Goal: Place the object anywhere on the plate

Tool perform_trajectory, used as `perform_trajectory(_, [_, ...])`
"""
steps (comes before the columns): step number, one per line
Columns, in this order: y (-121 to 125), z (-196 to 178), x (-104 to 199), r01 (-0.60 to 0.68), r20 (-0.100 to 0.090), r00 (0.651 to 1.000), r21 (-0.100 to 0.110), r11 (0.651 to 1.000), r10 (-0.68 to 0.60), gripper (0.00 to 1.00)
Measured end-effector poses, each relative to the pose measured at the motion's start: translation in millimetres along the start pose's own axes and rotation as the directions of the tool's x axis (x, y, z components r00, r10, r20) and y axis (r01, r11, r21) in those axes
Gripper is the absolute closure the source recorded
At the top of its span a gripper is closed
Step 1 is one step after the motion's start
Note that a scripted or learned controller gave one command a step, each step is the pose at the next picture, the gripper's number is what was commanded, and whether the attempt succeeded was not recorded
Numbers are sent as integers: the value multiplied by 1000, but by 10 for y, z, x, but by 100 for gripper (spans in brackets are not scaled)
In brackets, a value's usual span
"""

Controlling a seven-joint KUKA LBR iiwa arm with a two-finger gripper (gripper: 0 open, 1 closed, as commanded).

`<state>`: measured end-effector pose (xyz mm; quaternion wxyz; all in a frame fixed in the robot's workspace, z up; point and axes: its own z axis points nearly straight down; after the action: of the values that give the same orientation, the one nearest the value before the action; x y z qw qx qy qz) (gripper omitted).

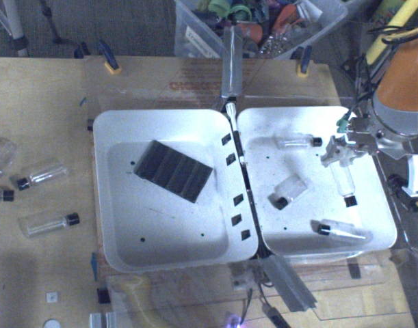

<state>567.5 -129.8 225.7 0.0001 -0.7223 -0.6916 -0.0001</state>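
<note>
fingers (336, 152) over right bin | clear bottle (345, 183) just below

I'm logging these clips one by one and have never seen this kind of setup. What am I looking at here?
One camera looks down at a slant on a wooden bench with two white bins. The grey and orange arm comes in from the right; its end effector hangs over the right bin, where four small clear vials lie, one just below it. I cannot tell whether it holds anything. The left bin has a dark ridged plate, the target. More vials lie loose on the bench, and a tub of toys stands behind.
</note>
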Motion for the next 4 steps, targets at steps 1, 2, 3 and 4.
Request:
perform_trajectory(1, [961, 416, 722, -198, 1, 980, -1, 980, 198, 100])
perform_trajectory(2, [947, 334, 990, -802, 2, 597, 0, 597, 802, 100])
perform_trajectory(3, [750, 416, 2107, -909, 1, 417, 1, 417, 909, 100])
perform_trajectory(4, [702, 299, 2708, -971, -2, 239, -1, 239, 971, 100])
